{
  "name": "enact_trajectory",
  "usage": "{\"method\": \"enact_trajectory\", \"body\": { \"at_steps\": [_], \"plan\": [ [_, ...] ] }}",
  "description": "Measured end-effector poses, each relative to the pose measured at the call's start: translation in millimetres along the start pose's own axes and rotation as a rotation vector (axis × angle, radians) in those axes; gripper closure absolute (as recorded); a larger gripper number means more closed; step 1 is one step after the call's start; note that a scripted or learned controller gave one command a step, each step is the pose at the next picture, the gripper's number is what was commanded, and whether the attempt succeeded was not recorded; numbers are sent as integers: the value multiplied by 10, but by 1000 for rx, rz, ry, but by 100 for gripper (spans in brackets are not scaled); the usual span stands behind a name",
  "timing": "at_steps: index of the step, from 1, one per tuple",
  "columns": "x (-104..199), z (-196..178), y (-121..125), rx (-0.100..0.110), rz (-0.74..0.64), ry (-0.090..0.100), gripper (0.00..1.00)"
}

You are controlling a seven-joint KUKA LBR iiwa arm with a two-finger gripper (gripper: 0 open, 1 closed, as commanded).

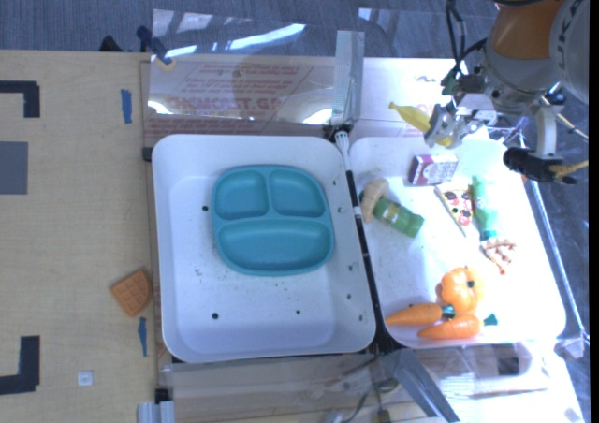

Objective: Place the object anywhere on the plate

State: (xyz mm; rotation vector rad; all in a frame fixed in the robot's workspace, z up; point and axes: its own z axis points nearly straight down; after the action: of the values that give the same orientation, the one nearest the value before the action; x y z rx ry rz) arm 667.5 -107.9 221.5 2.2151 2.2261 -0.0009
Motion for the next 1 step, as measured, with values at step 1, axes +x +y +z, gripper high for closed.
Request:
{"method": "enact_trajectory", "body": {
  "at_steps": [1],
  "plan": [
    [807, -699, 15, -11, -123, 2, 100]
  ]
}}
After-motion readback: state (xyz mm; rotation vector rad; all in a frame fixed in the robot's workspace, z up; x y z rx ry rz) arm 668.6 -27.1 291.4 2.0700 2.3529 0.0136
